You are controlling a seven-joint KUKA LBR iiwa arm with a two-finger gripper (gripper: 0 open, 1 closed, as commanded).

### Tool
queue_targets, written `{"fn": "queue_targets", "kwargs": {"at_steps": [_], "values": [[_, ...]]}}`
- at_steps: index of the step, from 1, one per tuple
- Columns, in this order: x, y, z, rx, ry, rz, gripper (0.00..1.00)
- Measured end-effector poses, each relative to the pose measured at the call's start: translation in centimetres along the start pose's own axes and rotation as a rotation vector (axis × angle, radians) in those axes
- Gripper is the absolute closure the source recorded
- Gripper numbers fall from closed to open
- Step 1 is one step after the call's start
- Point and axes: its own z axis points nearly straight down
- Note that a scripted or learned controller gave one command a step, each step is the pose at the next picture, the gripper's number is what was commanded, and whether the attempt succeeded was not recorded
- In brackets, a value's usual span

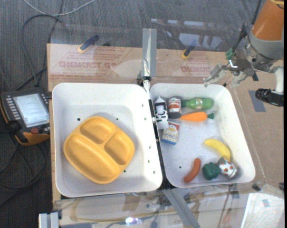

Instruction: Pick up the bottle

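On the floor left of the worktop (pixel 58 61) lies a handheld control pendant (pixel 24 115) with a lit screen. The left bin (pixel 62 91) holds a yellow divided plate (pixel 99 149), which sits toward the bin's front left corner. On the wall between the two bins lean a small black-and-white carton (pixel 159 111) and, just in front of it, a small blue and white box (pixel 170 133).

In the right bin (pixel 243 146), along its back edge, stands a small can (pixel 174 106), and just right of it lies the bottle (pixel 198 103), green, on its side, parallel to the back edge. An orange carrot (pixel 196 117) lies just in front of the bottle. Further forward I see a yellow banana (pixel 218 148) near the right edge, a red sausage (pixel 192 170) near the front edge, and a dark green piece (pixel 210 171) beside a small patterned cup (pixel 227 168) in the front right corner.

The end effector (pixel 225 78) hangs over the back right corner of the right bin, its fingers (pixel 211 78) spread apart with nothing between them. The bottle lies to its left and a little nearer the front, apart from it.
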Motion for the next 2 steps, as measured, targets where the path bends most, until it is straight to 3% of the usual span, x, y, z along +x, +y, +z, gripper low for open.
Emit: {"fn": "queue_targets", "kwargs": {"at_steps": [1,2], "values": [[0.7,2.6,12.2,0.001,-0.003,-0.015,0.0],[1.5,2.7,8.2,0.0,-0.003,0.579,0.0]]}}
